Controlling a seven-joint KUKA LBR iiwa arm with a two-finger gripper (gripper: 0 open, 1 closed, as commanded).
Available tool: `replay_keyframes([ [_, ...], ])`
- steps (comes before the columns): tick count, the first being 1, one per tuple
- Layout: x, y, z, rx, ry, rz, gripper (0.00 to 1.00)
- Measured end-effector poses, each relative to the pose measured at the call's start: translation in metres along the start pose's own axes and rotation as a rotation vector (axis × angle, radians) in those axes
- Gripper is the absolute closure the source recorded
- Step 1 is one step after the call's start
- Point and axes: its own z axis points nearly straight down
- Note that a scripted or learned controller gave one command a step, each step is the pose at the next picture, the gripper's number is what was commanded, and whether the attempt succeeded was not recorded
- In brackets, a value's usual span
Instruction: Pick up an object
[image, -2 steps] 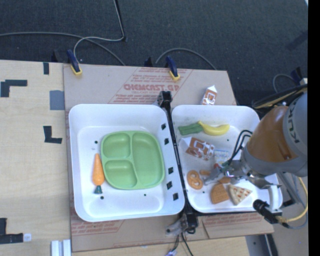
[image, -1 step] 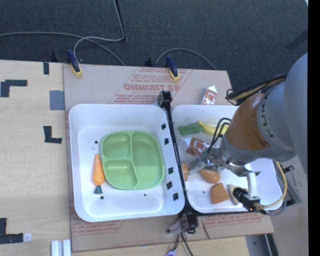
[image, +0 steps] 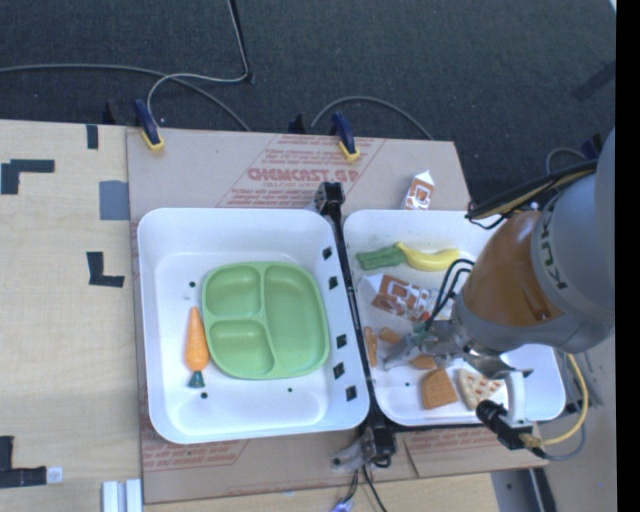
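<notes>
The gripper (image: 412, 345) hangs low in the right bin (image: 545, 405), fingers too blurred to tell if released or clenched. Nearest is the brown cracker (image: 437, 389), just beside it at 5 o'clock; the banana (image: 428, 258) lies at 12, long axis 3-to-9.

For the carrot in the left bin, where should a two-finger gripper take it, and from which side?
Grip the carrot across its thick orange middle, coming straight down from above. It lies flat and lengthwise on the left bin floor, close beside the green tray, so fingers probably close best across its narrow width, though tray-side room looks tight.
</notes>
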Motion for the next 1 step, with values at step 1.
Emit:
replay_keyframes([
  [1, 0.0000, 0.0003, -0.0098, 0.000, 0.000, 0.000, 1.00],
])
